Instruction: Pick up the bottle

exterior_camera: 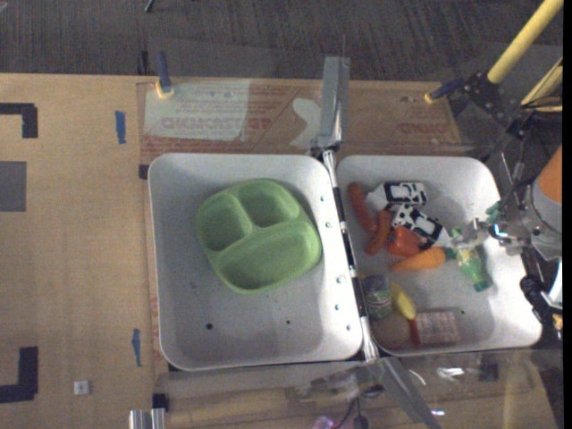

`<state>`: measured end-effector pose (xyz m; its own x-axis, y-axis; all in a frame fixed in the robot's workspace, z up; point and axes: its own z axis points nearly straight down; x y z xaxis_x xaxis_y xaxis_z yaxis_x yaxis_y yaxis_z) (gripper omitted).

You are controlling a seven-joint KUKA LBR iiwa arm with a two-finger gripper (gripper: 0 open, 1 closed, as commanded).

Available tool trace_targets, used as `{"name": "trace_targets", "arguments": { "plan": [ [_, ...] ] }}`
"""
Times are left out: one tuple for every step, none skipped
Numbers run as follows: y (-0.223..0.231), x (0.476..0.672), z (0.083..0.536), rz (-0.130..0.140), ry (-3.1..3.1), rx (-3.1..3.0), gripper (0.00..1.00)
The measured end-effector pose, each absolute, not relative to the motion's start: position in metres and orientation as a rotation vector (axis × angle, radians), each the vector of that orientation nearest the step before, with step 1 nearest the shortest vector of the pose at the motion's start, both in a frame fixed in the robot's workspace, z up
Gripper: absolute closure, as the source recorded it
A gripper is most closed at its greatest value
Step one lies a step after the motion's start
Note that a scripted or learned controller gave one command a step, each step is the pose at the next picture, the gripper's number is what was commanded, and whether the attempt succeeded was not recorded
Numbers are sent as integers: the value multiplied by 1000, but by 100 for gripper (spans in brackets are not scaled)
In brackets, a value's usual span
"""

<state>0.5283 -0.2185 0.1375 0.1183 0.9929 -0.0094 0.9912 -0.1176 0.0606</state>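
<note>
The bottle (473,267) is small, green and translucent, and lies in the right bin (511,322) near its right wall, with its pale cap end pointing up-left. My gripper (494,229) reaches in from the right and hovers just up and right of the bottle's cap end. The bottle rests on the bin floor and I see nothing held in the gripper. The arm's orange band (551,184) shows at the right edge.
The right bin also holds red-orange sausages (360,206), a black-and-white toy (409,202), a carrot (420,259), a small can (376,295), a yellow piece (404,305) and a red-and-white packet (435,326). A green divided plate (257,234) lies in the left bin (179,311).
</note>
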Motion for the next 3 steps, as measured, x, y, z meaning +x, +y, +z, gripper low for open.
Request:
{"name": "trace_targets", "arguments": {
  "plan": [
    [-217,532,137,61,1978,2370,0],
    [-216,534,137,65,1934,2404,0],
    [-216,536,137,70,1887,2440,0]
  ]
}}
